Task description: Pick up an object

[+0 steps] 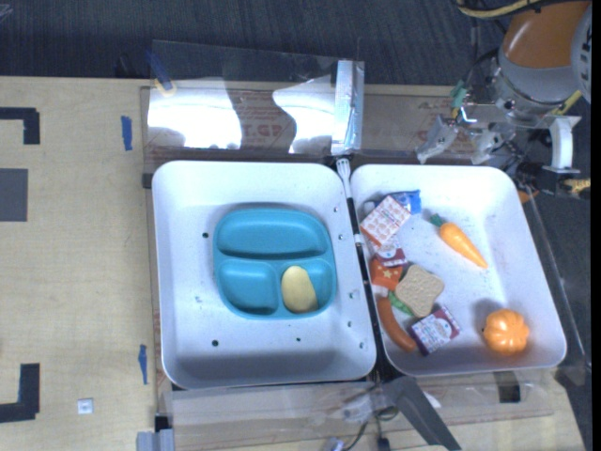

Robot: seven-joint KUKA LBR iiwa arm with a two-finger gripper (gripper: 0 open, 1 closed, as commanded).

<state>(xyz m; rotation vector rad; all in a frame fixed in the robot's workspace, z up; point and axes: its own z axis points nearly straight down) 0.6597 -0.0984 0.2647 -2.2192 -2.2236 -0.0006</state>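
Note:
My gripper (465, 145) hangs at the top right, over the far rim of the right bin (540, 280), open with nothing between its fingers. Below it in that bin lie a carrot (460, 241), a small orange pumpkin (506, 331), a slice of bread (419, 290), a red-and-white packet (385, 222), a blue packet (407, 200), an orange sausage (395, 329) and another small packet (435, 330). The left bin (178, 280) holds a teal divided tray (268, 242) with a yellow potato-like object (299, 288) in its lower right compartment.
A clear plastic sheet with a metal upright (346, 106) stands behind the left bin. The arm's orange band (545, 31) and cables sit at the top right. A ridge divides the two bins (352, 261).

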